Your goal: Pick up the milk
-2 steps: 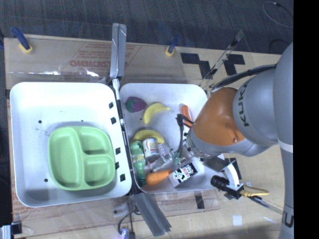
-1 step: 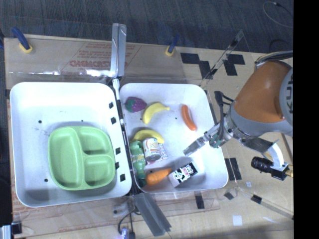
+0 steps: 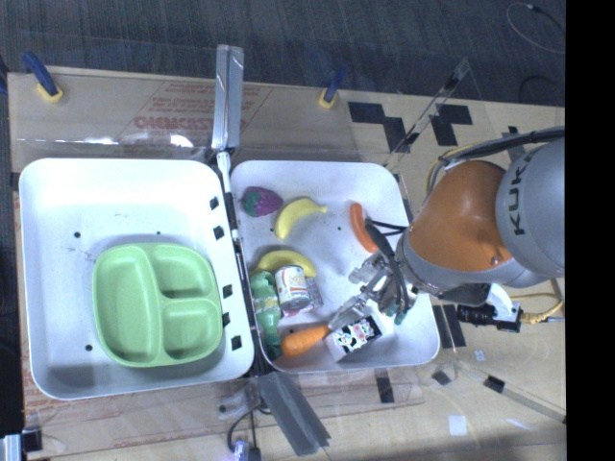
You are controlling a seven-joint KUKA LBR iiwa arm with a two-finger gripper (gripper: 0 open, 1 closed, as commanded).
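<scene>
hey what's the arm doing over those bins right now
The arm has reached into the right bin, and its tool sits low right by the milk carton at the bin's near right corner. The carton lies beside a carrot, with bananas, a can and other toy food nearby. Whether the carton is gripped is unclear. The left bin holds a green divided plate.

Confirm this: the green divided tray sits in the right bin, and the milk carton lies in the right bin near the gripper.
Wrong on the tray. The camera view shows the green divided tray in the left bin; the milk carton does lie in the right bin near the gripper.
</scene>
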